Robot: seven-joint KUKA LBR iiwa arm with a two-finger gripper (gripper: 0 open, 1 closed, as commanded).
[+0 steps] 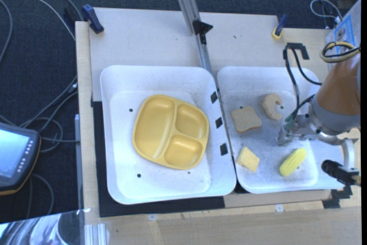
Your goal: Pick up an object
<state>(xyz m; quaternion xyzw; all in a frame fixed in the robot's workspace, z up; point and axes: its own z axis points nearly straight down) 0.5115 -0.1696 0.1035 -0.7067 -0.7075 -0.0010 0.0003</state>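
The arm (338, 97) reaches in from the right, end effector (285, 137) lowered.

No legible text, labels, brands or numbers anywhere.

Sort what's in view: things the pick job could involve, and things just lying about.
Job: end effector; toast slice; doughnut; cheese wedge; corn cob; right bin.

Lying about: yellow divided plate; left bin; blue clamp.

toast slice (246, 119), donut (273, 106), cheese wedge (249, 159), corn cob (293, 162) lie apart in right bin (229, 84).
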